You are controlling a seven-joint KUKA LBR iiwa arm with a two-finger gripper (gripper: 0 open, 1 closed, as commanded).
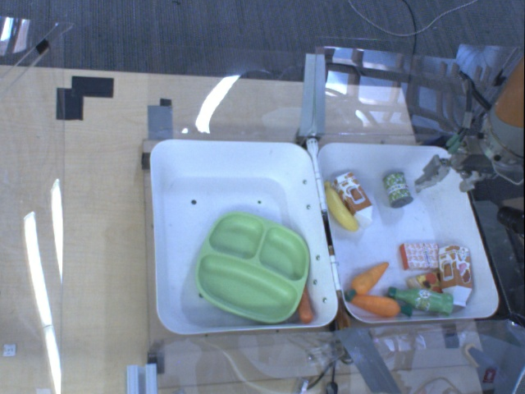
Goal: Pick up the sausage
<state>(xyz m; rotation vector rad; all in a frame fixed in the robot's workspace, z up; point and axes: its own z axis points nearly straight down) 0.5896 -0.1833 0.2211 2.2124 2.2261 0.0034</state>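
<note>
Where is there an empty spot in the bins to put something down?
Bare floor lies in the left bin behind the green plate, and in the middle of the right bin between the can and the carrots. The right bin's front corner, by the green bottle, is crowded.

You see a tabletop (98,220) of pale, matt wood grain under glossy clear sheeting. At nine o'clock the white bin (221,171) looks like smooth plastic, as does the matt green plate (253,267).
</note>
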